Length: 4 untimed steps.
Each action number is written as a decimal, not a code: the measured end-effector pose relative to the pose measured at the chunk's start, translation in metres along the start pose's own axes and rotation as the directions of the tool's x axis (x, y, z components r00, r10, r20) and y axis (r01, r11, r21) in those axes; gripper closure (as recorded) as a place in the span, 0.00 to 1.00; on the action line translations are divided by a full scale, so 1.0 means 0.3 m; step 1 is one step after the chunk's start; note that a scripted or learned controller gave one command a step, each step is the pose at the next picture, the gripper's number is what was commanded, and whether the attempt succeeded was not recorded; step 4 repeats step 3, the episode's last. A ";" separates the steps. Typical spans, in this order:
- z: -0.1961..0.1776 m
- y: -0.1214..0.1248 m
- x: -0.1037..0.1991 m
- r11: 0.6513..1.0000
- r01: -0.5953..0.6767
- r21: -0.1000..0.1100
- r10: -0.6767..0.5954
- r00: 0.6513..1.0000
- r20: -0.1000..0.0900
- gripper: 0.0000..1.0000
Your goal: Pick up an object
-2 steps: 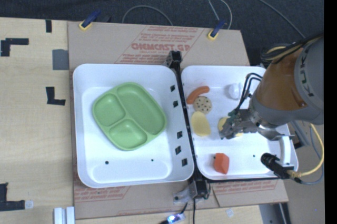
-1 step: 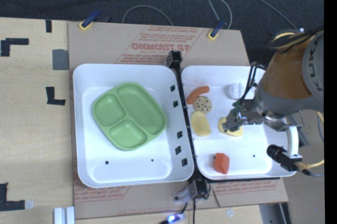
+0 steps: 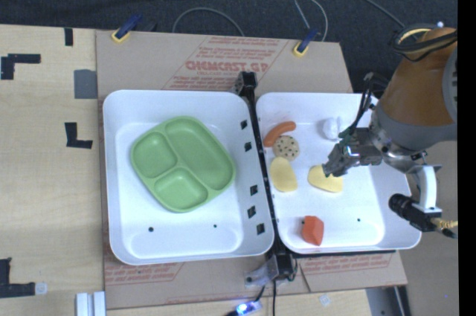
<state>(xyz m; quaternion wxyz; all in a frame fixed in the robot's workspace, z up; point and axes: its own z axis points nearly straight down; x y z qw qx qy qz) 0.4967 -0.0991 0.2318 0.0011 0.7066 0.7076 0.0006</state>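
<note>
2 shallow white plastic bins sit side by side on a brown cardboard sheet [image 3: 223, 58]. The left white bin [image 3: 123, 233], well away from the gripper on its far side, holds a light green plastic plate with 3 compartments [image 3: 182, 162] lying flat.

The right white bin [image 3: 372, 229] holds 6 small items. A pale yellow wedge-shaped piece [image 3: 327, 181] lies directly under the gripper's tips. Beside the gripper toward the left bin lie a pale yellow rounded oblong piece [image 3: 283, 176], a round tan cookie with dark specks [image 3: 285, 148] just above it, and an orange-red sausage-shaped piece [image 3: 279, 131] touching or nearly touching the cookie's top edge. A small white lump [image 3: 330, 128] sits just behind the gripper toward the bin's far wall. A red-orange blocky piece [image 3: 313, 230] lies apart from the others, nearer the bin's front wall.

The dark two-finger gripper [image 3: 334, 167] points down onto the yellow wedge's upper edge, apparently touching it; how wide its jaws stand cannot be told, and nothing shows as lifted.

The grey arm with its orange band [image 3: 416, 88] reaches in over the right bin's right side, its wrist bent downward toward the bin's middle.
</note>
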 end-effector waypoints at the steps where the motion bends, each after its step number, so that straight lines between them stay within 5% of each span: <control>1: 0.006 0.052 0.201 1.000 0.006 0.004 -0.006 1.000 -0.003 1.00; 3: 0.012 0.084 0.549 1.000 0.006 0.005 -0.006 1.000 -0.002 1.00; 4: 0.012 0.084 0.549 1.000 0.006 0.005 -0.006 1.000 -0.002 1.00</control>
